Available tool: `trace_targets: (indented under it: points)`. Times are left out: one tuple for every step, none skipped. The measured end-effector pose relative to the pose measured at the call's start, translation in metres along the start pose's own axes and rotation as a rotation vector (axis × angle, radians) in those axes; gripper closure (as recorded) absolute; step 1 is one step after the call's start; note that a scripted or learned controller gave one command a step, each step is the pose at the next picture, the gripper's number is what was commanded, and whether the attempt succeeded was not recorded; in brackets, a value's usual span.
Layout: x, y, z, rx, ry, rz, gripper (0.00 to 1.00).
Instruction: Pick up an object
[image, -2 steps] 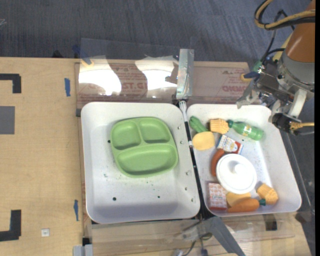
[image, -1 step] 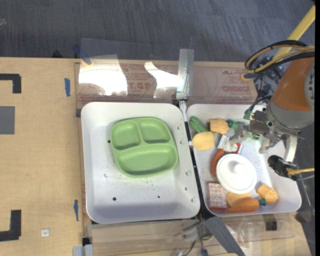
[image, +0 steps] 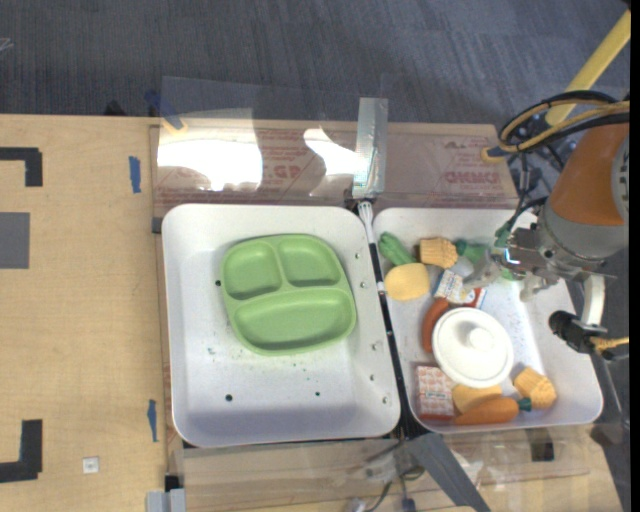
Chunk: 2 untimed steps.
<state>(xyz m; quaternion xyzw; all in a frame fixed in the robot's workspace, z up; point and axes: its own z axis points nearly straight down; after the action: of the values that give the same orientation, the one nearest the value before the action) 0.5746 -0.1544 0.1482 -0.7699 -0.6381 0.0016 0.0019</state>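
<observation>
Your gripper (image: 505, 255) hangs over the right bin (image: 585, 395); its opening cannot be told. The lemon (image: 406, 282) by the left wall looks light, rigid, smooth: grasp across its middle.

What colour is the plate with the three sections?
The divided plate is light green, seen clearly in the camera view, sitting in the left bin.

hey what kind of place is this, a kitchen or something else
Probably a robot test bench, not a kitchen: two white bins on a taped wooden bench, toy food piled in one, and a grey arm with loose cables.
</observation>
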Motion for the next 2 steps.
trace_targets:
  points:
    - [0.051, 0.042, 0.060, -0.012, 0.000, 0.048, 0.00]
    - [0.050, 0.043, 0.048, -0.015, -0.003, 0.047, 1.00]
